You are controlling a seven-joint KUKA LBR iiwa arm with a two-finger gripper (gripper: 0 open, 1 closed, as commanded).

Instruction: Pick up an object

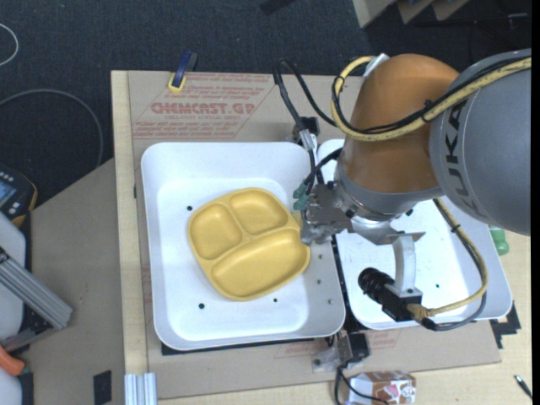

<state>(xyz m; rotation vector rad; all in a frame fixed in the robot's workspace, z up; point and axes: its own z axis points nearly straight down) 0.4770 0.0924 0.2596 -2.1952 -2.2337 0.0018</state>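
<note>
camera view: gripper [309, 223] beside yellow plate [247, 243]

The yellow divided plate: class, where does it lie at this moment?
In the camera view the yellow divided plate lies in the left white bin, toward its right side, with the gripper at the plate's right edge.

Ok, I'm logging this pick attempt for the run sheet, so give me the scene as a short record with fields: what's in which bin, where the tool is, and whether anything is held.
left bin: holds one yellow divided plate, three compartments, lying flat
right bin: largely covered by the arm
arm: grey with an orange band, over the seam between the bins
tool: at the plate's right edge
held object: cannot tell
bench: printed board under both bins
</note>
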